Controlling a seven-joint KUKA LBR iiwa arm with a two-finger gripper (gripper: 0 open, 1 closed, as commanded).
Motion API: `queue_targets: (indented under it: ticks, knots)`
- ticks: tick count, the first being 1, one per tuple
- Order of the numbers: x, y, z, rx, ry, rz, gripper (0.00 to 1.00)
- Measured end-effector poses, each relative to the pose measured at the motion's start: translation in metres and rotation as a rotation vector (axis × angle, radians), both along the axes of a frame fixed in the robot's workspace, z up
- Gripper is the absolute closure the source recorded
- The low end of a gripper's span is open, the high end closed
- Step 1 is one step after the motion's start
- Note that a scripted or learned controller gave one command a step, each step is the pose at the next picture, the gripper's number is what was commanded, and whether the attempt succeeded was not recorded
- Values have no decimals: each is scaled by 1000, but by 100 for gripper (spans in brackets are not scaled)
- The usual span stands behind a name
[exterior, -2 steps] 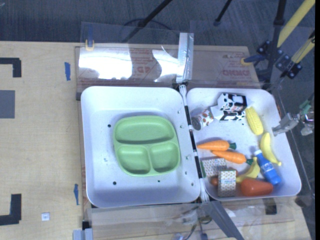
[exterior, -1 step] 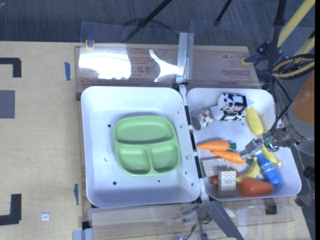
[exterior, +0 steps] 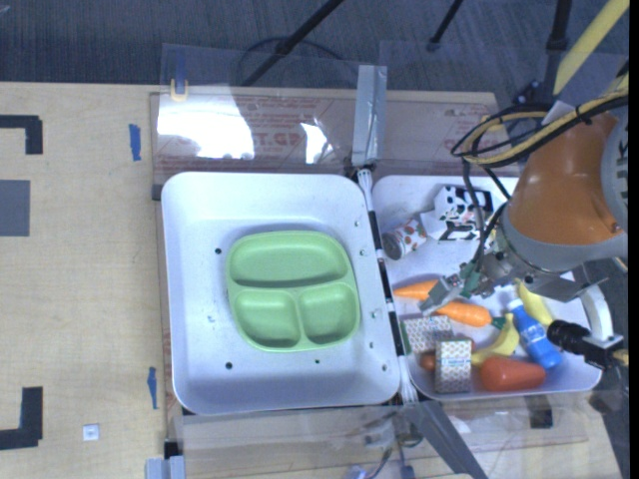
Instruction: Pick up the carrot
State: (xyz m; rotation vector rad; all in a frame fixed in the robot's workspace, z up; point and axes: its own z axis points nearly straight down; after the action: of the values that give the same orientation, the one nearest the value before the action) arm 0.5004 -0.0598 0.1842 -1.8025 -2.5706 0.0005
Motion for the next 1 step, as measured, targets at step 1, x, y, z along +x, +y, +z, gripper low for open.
queue_targets:
  ticks: [1]
  knots:
    - [38,-43,-97,-2,-10,-17,0]
